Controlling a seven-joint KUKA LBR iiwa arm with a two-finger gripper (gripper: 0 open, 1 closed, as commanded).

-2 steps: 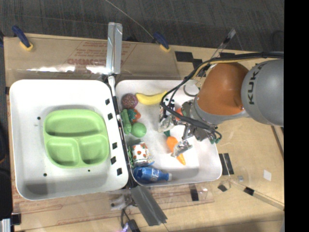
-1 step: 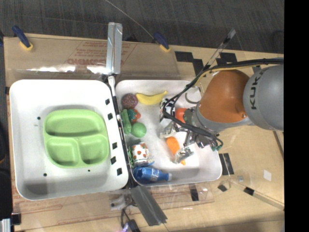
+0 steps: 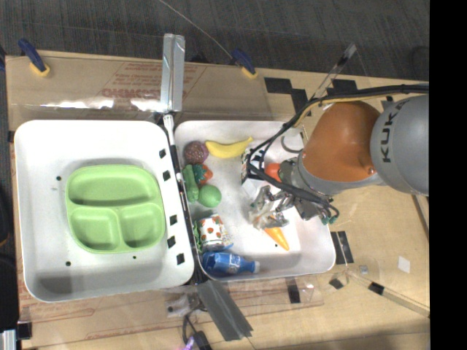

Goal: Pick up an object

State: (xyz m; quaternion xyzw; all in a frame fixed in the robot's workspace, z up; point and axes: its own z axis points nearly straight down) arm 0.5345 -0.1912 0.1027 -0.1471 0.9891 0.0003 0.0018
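Note:
My gripper hangs low over the middle of the right bin, reaching in from the right. Directly below it lies an orange carrot-shaped piece, close to the fingertips. A yellow banana rests at the bin's far side. Along the left wall sit a dark purple round fruit, a green vegetable with a red piece, a green ball, a spotted white cup and a blue bottle. An orange-red object peeks out beside the wrist.
The left bin holds a green divided plate. A metal divider post stands at the back between the bins. Black cables loop off the arm above the right bin. Bare bin floor lies to the gripper's right.

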